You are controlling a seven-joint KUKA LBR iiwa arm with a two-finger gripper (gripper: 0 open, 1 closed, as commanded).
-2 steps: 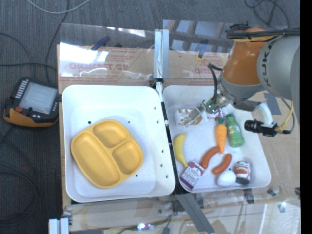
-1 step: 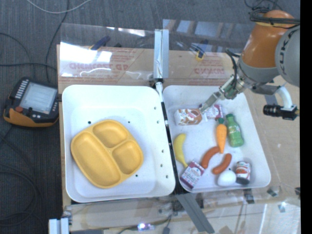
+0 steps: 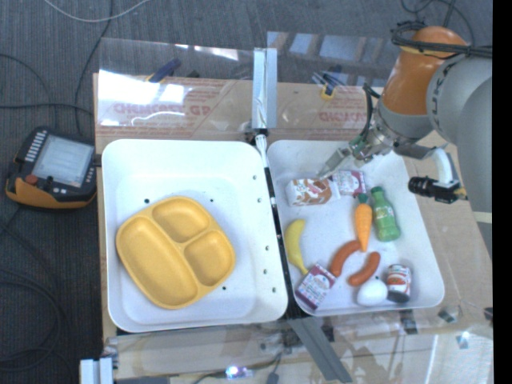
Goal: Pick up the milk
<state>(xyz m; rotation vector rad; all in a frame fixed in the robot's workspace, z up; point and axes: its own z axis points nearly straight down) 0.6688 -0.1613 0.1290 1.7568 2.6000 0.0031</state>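
Right, I take the milk (image 3: 310,190) to be the white carton with red-brown print lying flat at about ten o'clock in the right bin (image 3: 406,169), though the label is too small to read. The pincer (image 3: 346,157) hangs just off the carton's one o'clock corner, near the bin's far wall; I cannot tell how wide it stands. A second white packet (image 3: 349,183) lies just beside the carton at its three o'clock, so I judge the main risk is catching both or nudging the wrong one. I would shift toward eight o'clock until centred over the carton, turn the wrist to span its short side, come down straight, and close only once low enough. The carrot (image 3: 363,222) and green bottle (image 3: 385,214) sit clear at five o'clock.
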